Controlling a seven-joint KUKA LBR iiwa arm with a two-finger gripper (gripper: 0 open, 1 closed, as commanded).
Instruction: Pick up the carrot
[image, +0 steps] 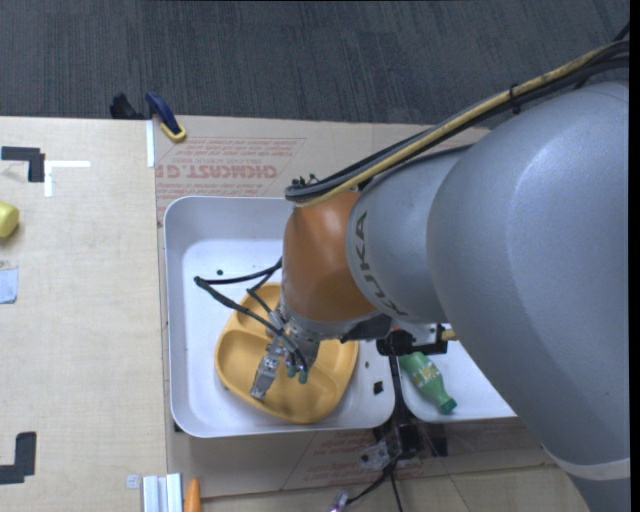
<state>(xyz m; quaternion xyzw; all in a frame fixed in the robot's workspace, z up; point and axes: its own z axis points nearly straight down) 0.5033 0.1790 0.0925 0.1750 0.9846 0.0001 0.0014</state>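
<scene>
Item, gripper (281, 372): hanging low over a yellow dish (240, 365) that is lying in the left white bin (190, 300), at the end of the grey arm (530, 270), which is reaching in from the right with its orange band (315, 255) showing just above the wrist. Whether the gripper is open or closed, I cannot tell from where I am standing, and nothing is showing in its grasp. Item, carrot: I cannot place it with certainty. The one candidate is a small orange sliver (191, 490) lying outside the bin, below and to the left of the gripper and well apart from it, against the lower edge of the view beside a pale strip (160, 492); it is too small to say what it is. Item, black cable (225, 283): looping across the bin floor just up and left of the gripper and running in towards the wrist. Item, green bottle (428, 381): lying on its side in the right white bin (480, 400), to the right of the gripper, beyond the wall between the two bins. Item, brown cardboard sheet (230, 165): lying under the bins and showing printed lettering beyond the far side of the gripper. Item, blue and yellow clamp (165, 115): sitting far up and left of the gripper at the bench edge. Item, yellow object (6, 219): lying far to the gripper's left, cut by the edge of the view.
</scene>
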